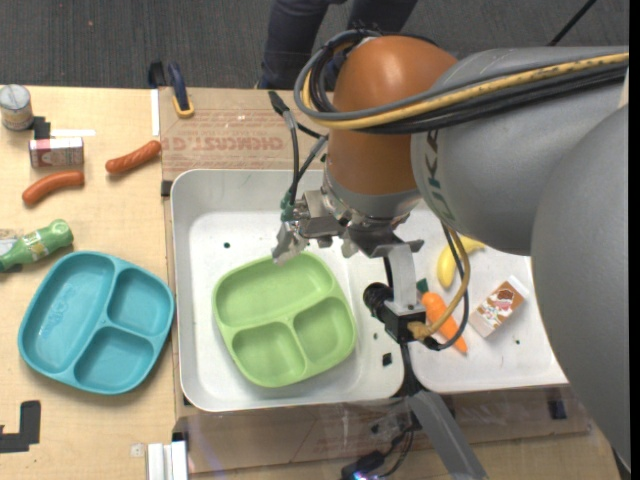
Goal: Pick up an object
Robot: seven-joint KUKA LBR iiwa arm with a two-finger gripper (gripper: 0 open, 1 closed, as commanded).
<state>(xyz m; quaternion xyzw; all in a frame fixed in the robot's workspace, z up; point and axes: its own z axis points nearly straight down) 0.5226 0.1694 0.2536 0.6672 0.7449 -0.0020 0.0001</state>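
Note:
A light green divided plate lies in the left white bin, towards its front. My gripper hangs under the big orange wrist band, low over the far edge of that plate. A metal part of it reaches the plate's back-left rim. A yellow banana, an orange carrot and a small brown-and-white carton lie in the right white bin, partly hidden by the arm and its cables.
On the wooden bench to the left sit a teal divided plate, a green bottle, two sausages, a small box and a can. A cardboard sheet lies behind the left bin.

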